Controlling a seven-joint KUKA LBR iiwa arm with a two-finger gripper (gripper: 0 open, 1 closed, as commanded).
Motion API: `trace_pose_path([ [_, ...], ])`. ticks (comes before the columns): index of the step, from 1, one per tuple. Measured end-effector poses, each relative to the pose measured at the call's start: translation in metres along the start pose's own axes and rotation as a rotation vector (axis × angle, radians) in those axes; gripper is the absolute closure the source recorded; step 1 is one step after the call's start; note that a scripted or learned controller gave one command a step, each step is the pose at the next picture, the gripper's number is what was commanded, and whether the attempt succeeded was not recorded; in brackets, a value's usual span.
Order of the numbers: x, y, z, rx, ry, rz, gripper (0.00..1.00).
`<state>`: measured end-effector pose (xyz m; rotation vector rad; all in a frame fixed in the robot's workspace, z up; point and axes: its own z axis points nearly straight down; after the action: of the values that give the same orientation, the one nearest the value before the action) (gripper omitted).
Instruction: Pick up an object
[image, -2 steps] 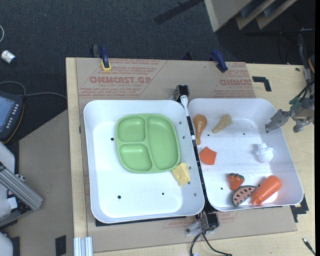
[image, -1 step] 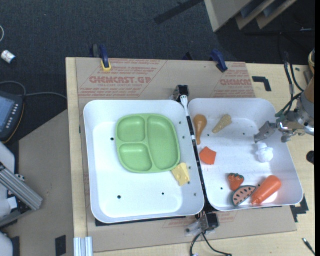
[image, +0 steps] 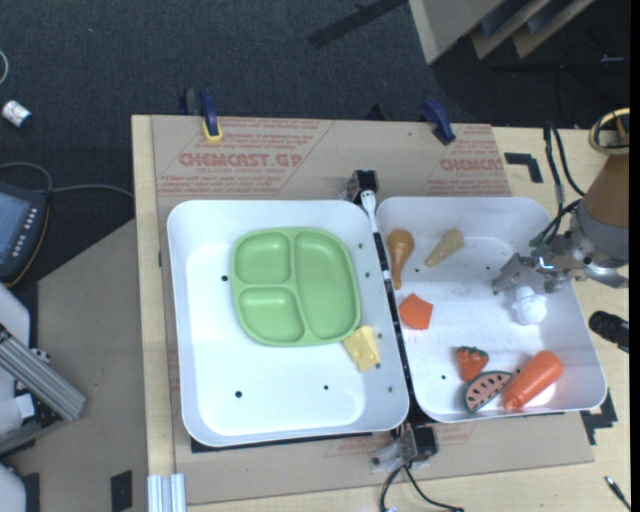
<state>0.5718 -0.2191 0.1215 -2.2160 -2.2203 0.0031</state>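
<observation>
White, rounded lump (image: 528, 308) lies just below the metal gripper (image: 524, 279).

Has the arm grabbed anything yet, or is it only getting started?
Nothing looks lifted yet: carrot, strawberry and orange block lie in the right bin. The gripper hangs just above a white object. The pickup is left.

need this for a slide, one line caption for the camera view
KUKA arm's hand over a white object in the right bin; green divided plate in the left bin.
</observation>
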Motion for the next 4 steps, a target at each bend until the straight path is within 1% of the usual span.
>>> trace_pose_path([
  [1,0.004,0.001,0.038,-0.001,0.006,-0.002,0.0],
  [2,0.002,0.001,0.026,-0.005,0.0,0.0,1.0],
  [3,-0.005,-0.002,-0.035,-0.012,-0.006,0.003,1.0],
  [4,-0.003,0.001,-0.099,-0.013,-0.006,0.001,1.0],
])
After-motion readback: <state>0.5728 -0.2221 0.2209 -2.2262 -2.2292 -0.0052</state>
